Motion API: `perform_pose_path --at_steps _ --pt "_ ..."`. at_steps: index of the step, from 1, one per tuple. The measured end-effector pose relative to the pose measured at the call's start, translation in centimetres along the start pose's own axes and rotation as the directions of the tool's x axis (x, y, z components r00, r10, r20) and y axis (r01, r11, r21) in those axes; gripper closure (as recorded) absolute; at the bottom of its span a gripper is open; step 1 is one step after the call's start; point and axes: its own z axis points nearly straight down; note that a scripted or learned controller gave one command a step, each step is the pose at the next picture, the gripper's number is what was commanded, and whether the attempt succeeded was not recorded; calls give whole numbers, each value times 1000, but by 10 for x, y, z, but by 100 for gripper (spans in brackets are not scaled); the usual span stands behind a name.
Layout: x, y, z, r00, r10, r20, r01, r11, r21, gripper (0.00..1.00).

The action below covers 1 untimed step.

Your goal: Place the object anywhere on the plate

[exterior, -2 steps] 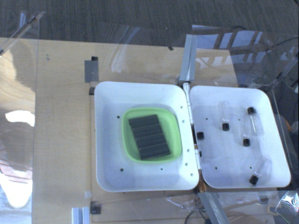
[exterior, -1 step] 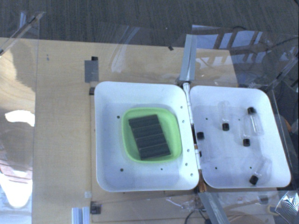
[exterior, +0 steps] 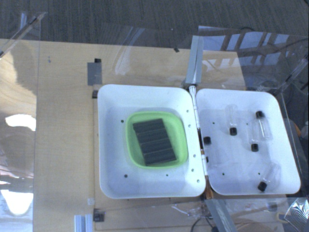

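Where it lies (slightly askew), dark ridged block (exterior: 154, 142), green plate (exterior: 132, 134)

— What does the bench (exterior: 58, 129) look like?
— Pale wood, light tan, with clear panels (exterior: 145, 37) standing around it that catch reflections.

— And beyond the far edge?
— Dark grey carpet (exterior: 120, 6), ribbed in fine lines, runs across the top.

— Any light to speak of?
— A bright white glare (exterior: 20, 122) lies on the left of the bench, and a paler patch near the lower left corner. Reflected window bars (exterior: 256, 40) show in the panel at upper right.

— Fixtures?
— A grey metal strip (exterior: 195, 62) stands at the far side, and a small grey bracket (exterior: 95, 71) to its left.
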Motion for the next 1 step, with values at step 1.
perform_pose_path --at_steps 1 --pt "-13 7 0 997 81 1 -81 997 -1 0"
